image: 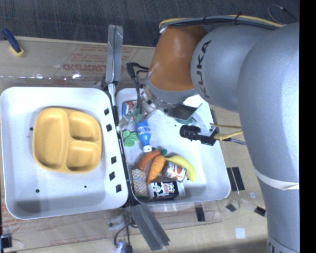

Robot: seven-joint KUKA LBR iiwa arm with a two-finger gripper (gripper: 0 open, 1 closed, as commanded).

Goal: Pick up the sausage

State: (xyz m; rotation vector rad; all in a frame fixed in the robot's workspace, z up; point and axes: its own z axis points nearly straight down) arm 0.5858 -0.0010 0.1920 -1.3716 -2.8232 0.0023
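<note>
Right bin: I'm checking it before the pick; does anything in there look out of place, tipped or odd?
Nothing looks spilled or broken. The right bin is crowded: a carrot, a sausage, a banana, a can and a small carton lie heaped together near its front, and a blue bottle lies on its side.

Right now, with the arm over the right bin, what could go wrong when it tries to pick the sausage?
1. The sausage lies in a tight pile, against the carrot and next to the banana, so the wrong toy may get picked.
2. The jaws sit near the blue bottle, away from that pile; going down here would likely miss.
</note>
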